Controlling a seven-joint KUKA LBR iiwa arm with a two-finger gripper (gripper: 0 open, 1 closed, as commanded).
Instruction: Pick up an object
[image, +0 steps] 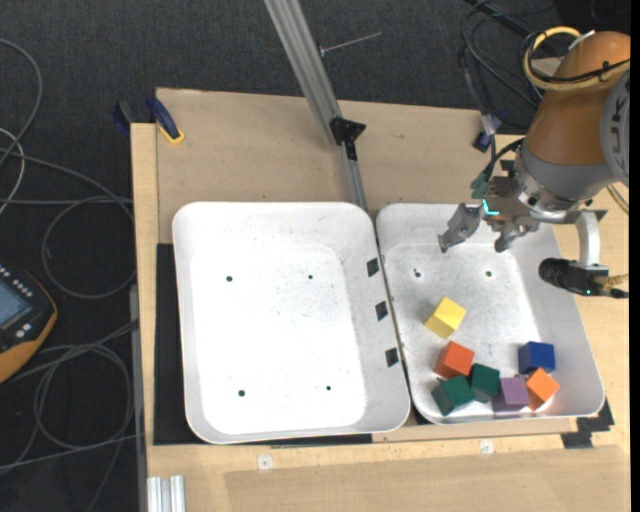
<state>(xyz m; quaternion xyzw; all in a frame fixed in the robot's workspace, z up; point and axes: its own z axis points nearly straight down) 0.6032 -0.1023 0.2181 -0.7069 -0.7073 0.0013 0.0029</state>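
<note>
The gripper (484, 236) hangs over the far end of the right bin (570, 310), its two fingers spread apart with nothing between them. Nearer than the gripper in that bin, a yellow cube (446, 316) lies alone. Beyond it, toward the bin's near wall, cluster a red-orange cube (456, 359), two dark green cubes (470, 387), a purple cube (513, 392), an orange cube (542, 386) and a blue cube (536, 356).

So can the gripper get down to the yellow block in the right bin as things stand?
Probably yes. The open gripper hangs over the right bin's far end, and the yellow block lies apart from the other blocks, with nothing over it.
</note>
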